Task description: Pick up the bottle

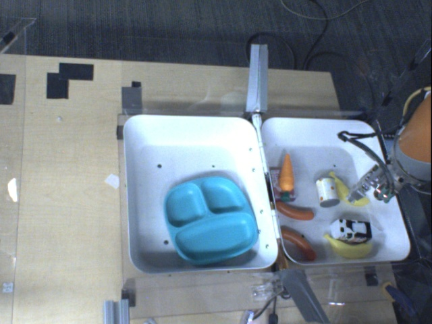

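Camera view, from the left: the left bin [138, 201] carries a blue divided tray [210, 218] toward its 6 o'clock side. In the right bin [307, 137], a carrot [287, 173] stands along the dividing wall, with two sausages [295, 211] below it at 6 o'clock. The bottle [328, 190], small, white and lying on its side, rests near the bin's middle, touching a banana [343, 189]. At 5 o'clock from it sits a black-and-white toy [353, 230] on a second banana [349, 248]. My gripper [375, 184] hovers at the bottle's 3 o'clock, just past the banana, not touching the bottle. My fingers are a blurred tangle there; I cannot tell whether they are spread or pressed together. My arm is cut off at the right edge.
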Available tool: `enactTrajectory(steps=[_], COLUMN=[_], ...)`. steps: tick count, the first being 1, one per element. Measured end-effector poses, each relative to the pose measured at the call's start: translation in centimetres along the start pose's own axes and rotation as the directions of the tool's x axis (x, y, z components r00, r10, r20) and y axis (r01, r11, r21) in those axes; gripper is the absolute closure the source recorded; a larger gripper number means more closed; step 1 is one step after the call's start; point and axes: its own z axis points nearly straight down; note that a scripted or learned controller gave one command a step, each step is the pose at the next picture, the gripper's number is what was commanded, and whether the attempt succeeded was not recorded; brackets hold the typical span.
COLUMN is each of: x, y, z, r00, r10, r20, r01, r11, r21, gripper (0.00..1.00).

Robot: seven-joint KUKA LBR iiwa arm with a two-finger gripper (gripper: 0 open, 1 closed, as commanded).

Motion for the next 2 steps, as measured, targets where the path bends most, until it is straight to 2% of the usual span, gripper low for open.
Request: enactTrajectory(steps=[1,2], x=[0.0,3.1], y=[0.0,-3.1], z=[0.0,-3.1], r00=[1.0,0.999], r10=[0.0,0.044], r20=[0.0,0.0], r01=[0.0,-0.044], r11=[1.0,0.999], r21=[0.0,-0.001], gripper=[0.0,0.0])
